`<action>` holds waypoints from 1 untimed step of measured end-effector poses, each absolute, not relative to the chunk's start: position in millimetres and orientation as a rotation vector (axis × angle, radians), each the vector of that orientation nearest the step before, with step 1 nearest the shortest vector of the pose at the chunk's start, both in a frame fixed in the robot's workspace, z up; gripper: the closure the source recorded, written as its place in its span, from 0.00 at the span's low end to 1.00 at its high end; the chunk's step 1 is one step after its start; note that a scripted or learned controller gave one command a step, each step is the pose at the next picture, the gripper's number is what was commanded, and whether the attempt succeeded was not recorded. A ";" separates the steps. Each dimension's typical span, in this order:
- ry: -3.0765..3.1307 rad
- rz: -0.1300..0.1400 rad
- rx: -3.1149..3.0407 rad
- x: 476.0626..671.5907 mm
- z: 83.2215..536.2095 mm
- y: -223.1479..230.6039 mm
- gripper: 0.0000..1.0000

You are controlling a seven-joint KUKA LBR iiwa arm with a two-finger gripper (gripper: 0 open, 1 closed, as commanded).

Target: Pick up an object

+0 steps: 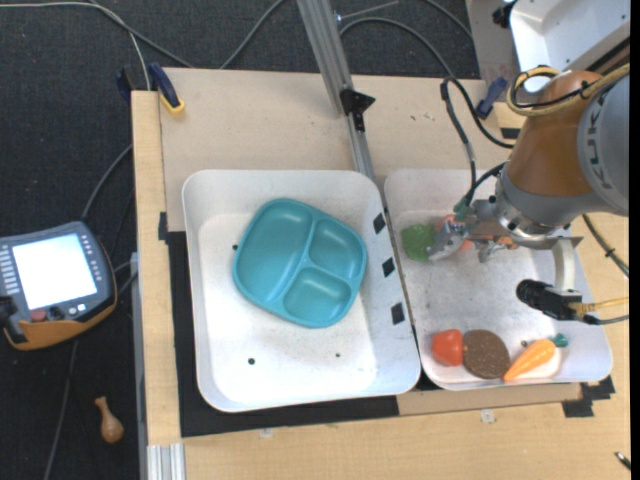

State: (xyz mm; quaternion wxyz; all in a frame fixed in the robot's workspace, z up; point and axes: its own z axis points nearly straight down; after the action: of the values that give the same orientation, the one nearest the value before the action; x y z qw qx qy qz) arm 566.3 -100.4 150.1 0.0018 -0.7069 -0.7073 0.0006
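Camera view: gripper (447, 240) low in right bin (440, 183), touching green object (418, 238); grip state unclear, cannot tell. Nothing lifted yet; pickup pending.

A pale wooden bench (270, 118) is set on dark carpet (60, 118), strewn with cables (90, 8); 1 handheld screen unit, possibly a teach pendant (52, 283), is seen left.
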 end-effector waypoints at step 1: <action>-2.217 0.004 -2.218 566.1 87.1 -101.6 0.00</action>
State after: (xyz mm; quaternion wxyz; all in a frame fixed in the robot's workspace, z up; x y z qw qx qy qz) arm 566.1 -101.6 87.1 0.0029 -0.7072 -0.7070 0.0014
